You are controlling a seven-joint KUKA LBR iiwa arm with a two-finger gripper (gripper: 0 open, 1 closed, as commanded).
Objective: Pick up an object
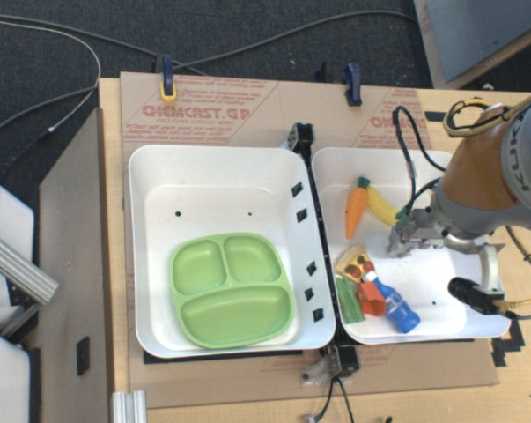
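Cardboard-topped bench (212, 104) is seen bearing two white bins. Gripper (404, 236), finger state not discernible, is poised just right of the carrot (356, 208); a blue bottle (394, 305) lies below the carrot.

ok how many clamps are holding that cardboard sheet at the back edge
2. A yellow-handled clamp sits at the sheet's back left, above the left bin; a blue clamp sits further right, above the right bin. Others could be hidden by the arm.
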